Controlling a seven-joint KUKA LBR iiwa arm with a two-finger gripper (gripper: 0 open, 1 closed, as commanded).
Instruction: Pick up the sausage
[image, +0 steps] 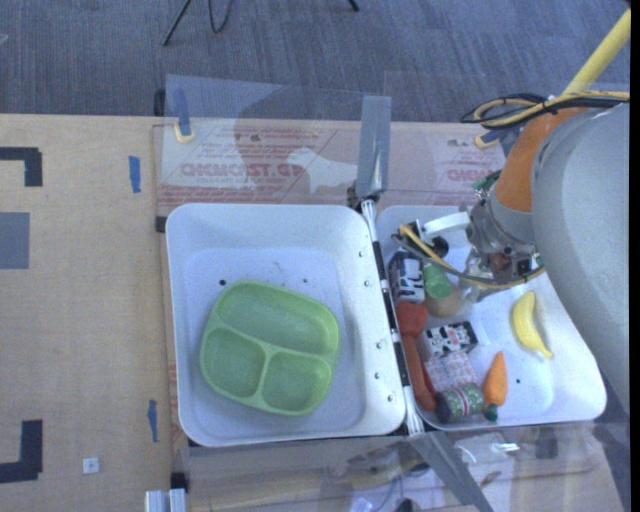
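The sausage (416, 362), a long reddish-brown piece, lies along the left wall of the right bin (570, 385). My gripper (438, 283) reaches in from the right and hangs low over the upper left part of that bin, above a green and tan item (441, 290) and beside a black packet (404, 276). The gripper sits just above the sausage's upper end. Cables and the wrist hide how its tip stands.
The right bin also holds a banana (530, 323), a carrot (495, 378), a green can (461, 403), a black-and-white box (451, 337) and a red patterned pack (451, 370). A green divided plate (268, 347) lies in the left bin (200, 240).
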